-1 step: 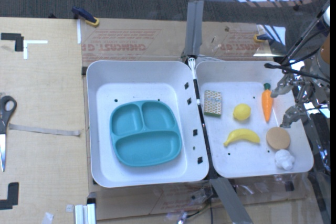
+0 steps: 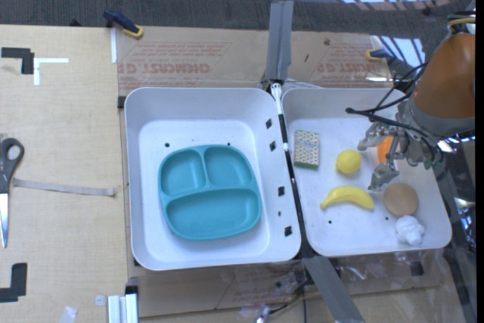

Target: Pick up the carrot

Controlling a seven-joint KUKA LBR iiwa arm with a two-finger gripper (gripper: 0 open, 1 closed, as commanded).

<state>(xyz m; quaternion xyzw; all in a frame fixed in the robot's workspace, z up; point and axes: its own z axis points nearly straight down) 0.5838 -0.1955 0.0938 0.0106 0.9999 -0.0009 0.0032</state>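
The carrot (image 2: pixel 386 147) shows as a small orange patch in the right bin (image 2: pixel 333 117), near its right wall, mostly hidden by the gripper. My gripper (image 2: pixel 387 158) hangs directly over it, coming in from the right under the grey arm with its orange band (image 2: pixel 448 79). The metal parts of the gripper surround the orange patch. I cannot tell whether the carrot is lifted or still lies on the bin floor.
In the right bin lie a yellow lemon (image 2: pixel 348 162), a banana (image 2: pixel 348 199), a brown round item (image 2: pixel 401 200), a white lump (image 2: pixel 409 229) and a speckled green block (image 2: pixel 306 148). The left bin (image 2: pixel 144 163) holds a teal divided plate (image 2: pixel 211 191). Scissors (image 2: pixel 7 178) lie far left on the bench.
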